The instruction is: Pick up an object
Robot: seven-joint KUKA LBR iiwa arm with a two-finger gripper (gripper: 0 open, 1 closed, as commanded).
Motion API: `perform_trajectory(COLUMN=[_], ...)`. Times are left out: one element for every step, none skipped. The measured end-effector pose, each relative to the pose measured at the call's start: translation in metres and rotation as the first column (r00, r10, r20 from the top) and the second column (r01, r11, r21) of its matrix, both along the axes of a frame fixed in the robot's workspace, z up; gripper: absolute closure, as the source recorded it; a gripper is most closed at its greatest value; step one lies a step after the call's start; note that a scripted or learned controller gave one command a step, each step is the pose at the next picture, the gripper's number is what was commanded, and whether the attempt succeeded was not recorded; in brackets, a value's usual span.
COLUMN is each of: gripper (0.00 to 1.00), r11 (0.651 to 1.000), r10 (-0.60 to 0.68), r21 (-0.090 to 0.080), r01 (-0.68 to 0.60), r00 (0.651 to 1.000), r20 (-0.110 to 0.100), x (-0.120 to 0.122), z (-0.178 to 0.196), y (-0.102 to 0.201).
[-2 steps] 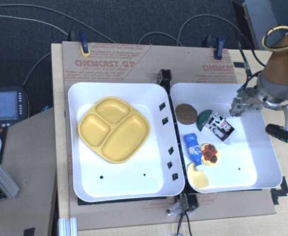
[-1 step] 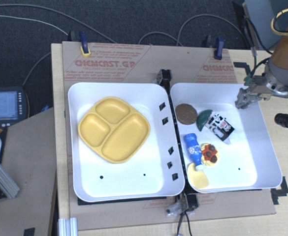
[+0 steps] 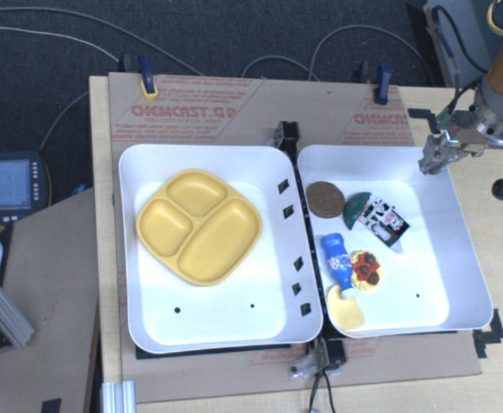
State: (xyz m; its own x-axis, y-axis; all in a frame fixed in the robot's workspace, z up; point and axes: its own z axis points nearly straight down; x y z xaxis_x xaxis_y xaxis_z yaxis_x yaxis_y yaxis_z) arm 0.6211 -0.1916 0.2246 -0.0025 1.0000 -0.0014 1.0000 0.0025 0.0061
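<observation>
Objects for picking: five counted, all in the right bin, clustered in its left half. One brown disc sits nearest the divider at the bin's far end. One dark green piece lies just beside the disc on its right. One small black-and-white printed item with red marks touches or nearly touches the green piece. One blue piece lies below the disc, running toward the near wall. One yellow toy with a red and dark patch sits against the blue piece; I cannot tell whether these two are joined.

Left bin: one yellow divided plate, three compartments, lying flat and tilted diagonally in the bin's upper half.

My end effector hovers over the far right corner of the right bin, near its rim, well apart from the cluster. Nothing is between the fingers. Whether they are spread or pressed together I cannot tell; too small and blurred.

Two blue clamps at the far edge of the tabletop, one per side of the cardboard sheet.
</observation>
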Motion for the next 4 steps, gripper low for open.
perform_trajectory(gripper=[1.0,1.0,1.0,1.0], r11=[1.0,1.0,1.0,1.0], r10=[-0.001,0.002,0.003,0.003], r21=[-0.001,0.003,0.003,0.003], r01=[0.001,-0.002,-0.003,-0.003], r00=[1.0,1.0,1.0,1.0], r20=[0.001,-0.007,-0.009,-0.007], x=[0.001,0.004,0.015,0.024], z=[0.048,0.05,0.039,0.034], y=[0.0,0.051,0.093,0.137])
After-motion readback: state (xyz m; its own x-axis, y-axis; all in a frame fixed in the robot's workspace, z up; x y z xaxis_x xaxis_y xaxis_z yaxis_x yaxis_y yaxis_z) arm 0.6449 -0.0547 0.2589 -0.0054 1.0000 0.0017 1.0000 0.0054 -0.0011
